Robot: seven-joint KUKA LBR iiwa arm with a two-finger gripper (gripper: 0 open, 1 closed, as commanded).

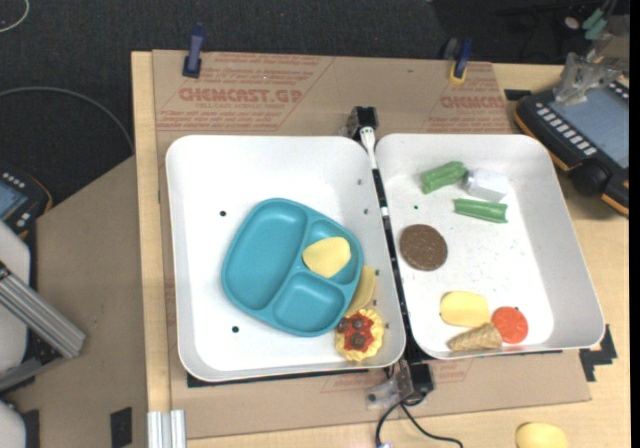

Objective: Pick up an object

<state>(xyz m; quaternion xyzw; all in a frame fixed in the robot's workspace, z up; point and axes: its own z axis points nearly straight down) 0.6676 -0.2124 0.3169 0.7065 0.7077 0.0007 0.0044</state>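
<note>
Any loose piece in the two bins will serve for this pick, and since the arm reaches in from the right, the shallow white right-hand bin (570, 236) lies nearer its approach than the shallow white left-hand bin (190, 236). In the right bin, the flat brown round disc (423, 247) lies alone near the inner wall, well apart from its neighbours. The longer green plastic bar (480, 209) runs roughly left to right with a slight downward tilt, so jaws would have to close across its short side. The stubbier green piece (442, 176) sits just beside a pale grey block (486, 184). Along the front wall the yellow lemon-shaped toy (464, 309), the orange-red round toy (511, 324) and the tan cone (474, 339) crowd together, touching or nearly so, which I judge a poorer target. In the left bin a teal divided plastic plate (270, 271) carries a pale yellow rounded piece (326, 256), with a yellow and red toy (359, 333) at its front corner. Whether the jaws are open or closed cannot be told here.
</note>
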